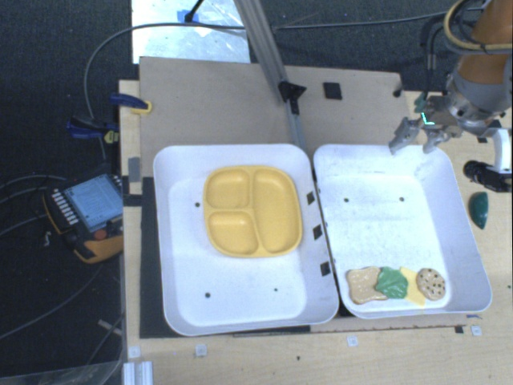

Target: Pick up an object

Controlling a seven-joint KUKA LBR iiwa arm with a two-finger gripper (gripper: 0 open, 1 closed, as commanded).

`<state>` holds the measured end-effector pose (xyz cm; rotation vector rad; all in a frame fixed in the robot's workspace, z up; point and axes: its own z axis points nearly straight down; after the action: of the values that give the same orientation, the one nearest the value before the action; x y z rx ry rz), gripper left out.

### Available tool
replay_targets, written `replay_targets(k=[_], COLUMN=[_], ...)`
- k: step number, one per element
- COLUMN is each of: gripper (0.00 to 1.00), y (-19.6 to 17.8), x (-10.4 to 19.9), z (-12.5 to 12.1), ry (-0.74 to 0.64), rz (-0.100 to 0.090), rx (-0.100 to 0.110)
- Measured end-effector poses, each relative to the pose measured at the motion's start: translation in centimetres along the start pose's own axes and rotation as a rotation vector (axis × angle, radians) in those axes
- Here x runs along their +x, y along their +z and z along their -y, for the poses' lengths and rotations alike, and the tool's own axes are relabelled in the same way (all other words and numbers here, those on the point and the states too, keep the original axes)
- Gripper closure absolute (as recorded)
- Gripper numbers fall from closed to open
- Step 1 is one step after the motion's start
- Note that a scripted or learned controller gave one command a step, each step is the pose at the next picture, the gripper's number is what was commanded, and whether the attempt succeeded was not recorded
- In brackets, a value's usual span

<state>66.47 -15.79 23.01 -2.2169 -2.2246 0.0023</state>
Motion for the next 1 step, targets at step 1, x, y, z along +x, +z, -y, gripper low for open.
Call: replay_targets(k=[1], gripper=[0.0], y=[-0.21], x=[0.01], z=[-0.09], ry=[-0.001], rz=[0.001], rx=[-0.004])
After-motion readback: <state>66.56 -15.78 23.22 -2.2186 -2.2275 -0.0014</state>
